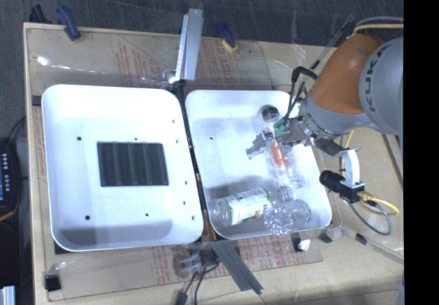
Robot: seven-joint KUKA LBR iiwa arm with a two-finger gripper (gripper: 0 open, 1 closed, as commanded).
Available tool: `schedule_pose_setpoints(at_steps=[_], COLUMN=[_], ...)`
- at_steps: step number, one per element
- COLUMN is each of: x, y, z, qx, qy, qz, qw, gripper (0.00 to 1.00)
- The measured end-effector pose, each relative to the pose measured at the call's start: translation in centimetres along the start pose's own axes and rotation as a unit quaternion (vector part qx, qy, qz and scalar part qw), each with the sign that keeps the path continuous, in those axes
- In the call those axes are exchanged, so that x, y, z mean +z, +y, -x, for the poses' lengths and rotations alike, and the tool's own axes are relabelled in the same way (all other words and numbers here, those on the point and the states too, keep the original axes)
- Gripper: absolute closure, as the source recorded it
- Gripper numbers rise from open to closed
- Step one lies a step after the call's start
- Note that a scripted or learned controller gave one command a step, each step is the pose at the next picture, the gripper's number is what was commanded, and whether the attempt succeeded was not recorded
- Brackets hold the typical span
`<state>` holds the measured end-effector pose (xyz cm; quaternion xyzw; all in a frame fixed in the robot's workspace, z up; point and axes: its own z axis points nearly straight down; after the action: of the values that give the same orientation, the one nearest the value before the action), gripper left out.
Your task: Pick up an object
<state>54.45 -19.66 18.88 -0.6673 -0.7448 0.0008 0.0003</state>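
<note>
The left bin holds a slatted tray at its centre, while a bottle lies at six o'clock in the right bin.

Two white bins — three clear plastic bottles — three blue clamps.

"KUK" lettering on grey arm

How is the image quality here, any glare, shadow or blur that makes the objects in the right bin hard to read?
Camera view: the two white bins are bright, near washed out, the left bin most so. A soft shadow lies along the left bin's near wall. The clear plastic bottles in the right bin blend into the white floor, with blurred outlines. The gripper is small and indistinct against the clutter.
</note>
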Motion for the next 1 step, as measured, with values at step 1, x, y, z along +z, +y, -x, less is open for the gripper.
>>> schedule_pose_setpoints(at_steps=[1], x=[-1.71], y=[1.03], z=[1.43], qx=[-0.128], qy=[0.000], qz=[0.001], qw=[0.9918], gripper=[0.00])
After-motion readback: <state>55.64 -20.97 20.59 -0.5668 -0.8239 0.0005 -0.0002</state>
